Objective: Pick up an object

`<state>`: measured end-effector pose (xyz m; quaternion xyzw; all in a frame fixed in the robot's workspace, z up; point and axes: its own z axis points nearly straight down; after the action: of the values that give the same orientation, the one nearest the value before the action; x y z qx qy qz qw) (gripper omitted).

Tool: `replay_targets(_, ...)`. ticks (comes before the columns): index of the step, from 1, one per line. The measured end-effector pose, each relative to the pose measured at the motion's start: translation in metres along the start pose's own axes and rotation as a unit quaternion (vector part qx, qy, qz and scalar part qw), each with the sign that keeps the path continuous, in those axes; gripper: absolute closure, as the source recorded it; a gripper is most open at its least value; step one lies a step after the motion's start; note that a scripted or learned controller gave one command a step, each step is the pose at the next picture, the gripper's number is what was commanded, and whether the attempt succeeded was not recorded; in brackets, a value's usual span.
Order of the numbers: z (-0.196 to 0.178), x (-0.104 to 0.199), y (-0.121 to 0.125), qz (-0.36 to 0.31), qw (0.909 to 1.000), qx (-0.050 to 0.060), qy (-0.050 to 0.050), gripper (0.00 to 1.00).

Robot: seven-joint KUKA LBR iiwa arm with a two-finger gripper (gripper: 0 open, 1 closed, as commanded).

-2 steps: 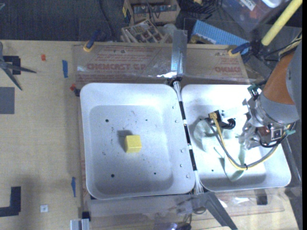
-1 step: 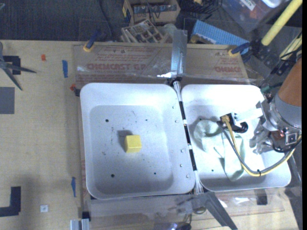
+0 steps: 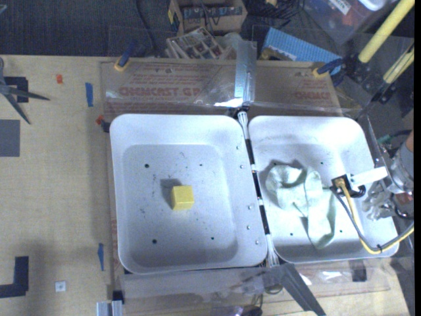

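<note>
Near the lower right of the frame, a crumpled cloth [image 3: 299, 189] lies in the right bin [image 3: 309, 133] by the arm [image 3: 402, 173]; I cannot tell how the jaws stand. I think coming straight down on its fat lump is best. Farther left, a yellow block [image 3: 183, 197] sits in the left bin [image 3: 131, 143].

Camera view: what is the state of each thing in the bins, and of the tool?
yellow block, lying flat in the left bin, untouched
pale cloth, crumpled in the right bin
tool, over the right bin's right edge, away from the block
</note>
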<state>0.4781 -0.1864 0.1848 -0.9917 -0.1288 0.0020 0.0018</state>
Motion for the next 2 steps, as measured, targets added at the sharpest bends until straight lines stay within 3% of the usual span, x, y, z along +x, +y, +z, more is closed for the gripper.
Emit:
replay_targets(1,-0.024,0.007,0.027,-0.005,1.0,-0.002,0.001,1.0)
replay_targets(2,0.064,0.005,-0.019,0.028,0.9996,0.0,0.0,1.0)
